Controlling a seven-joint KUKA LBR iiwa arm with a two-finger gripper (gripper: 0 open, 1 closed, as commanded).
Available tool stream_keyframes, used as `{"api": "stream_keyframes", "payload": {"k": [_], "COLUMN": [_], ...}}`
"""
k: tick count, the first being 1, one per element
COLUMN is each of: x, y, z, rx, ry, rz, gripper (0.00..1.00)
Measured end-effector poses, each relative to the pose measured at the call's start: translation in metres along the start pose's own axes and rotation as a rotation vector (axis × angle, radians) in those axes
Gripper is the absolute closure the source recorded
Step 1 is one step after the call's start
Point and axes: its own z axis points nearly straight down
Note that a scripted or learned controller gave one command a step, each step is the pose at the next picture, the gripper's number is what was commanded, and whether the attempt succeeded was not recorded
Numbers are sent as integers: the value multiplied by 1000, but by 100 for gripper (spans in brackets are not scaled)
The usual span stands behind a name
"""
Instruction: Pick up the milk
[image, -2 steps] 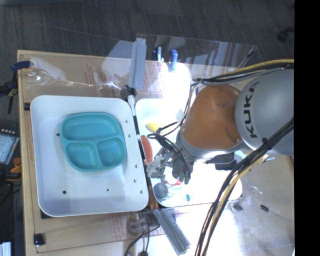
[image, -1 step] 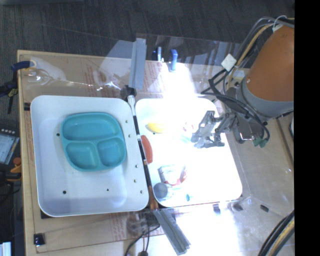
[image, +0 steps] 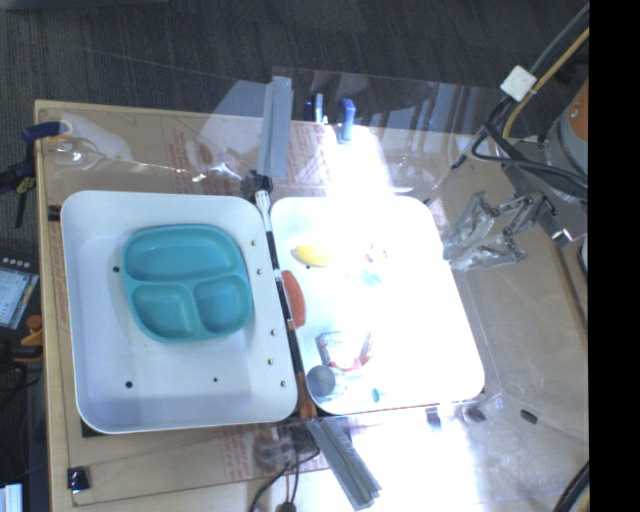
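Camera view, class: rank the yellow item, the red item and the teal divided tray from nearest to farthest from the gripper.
Measured from the gripper, right of the bins:
1. Yellow item, right bin's upper left.
2. Red item, along the right bin's left edge.
3. Teal divided tray, in the left bin.

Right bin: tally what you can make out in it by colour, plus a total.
The right bin is heavily overexposed, so this tally covers only the things that can be made out.
Yellow: 1, the yellow item
Red-orange: 1, the red-orange item
Grey: 1, the grey round item
White with red print: 1, the carton-like item
Total: 4
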Motion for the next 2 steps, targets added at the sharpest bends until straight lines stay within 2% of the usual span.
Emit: {"api": "stream_keyframes", "payload": {"k": [1,2], "x": [-29,-21], "y": [77,143], "z": [11,20], "rx": [-6,-8], "ry": [4,3], "rz": [-610,-1161], "gripper": [100,100]}}
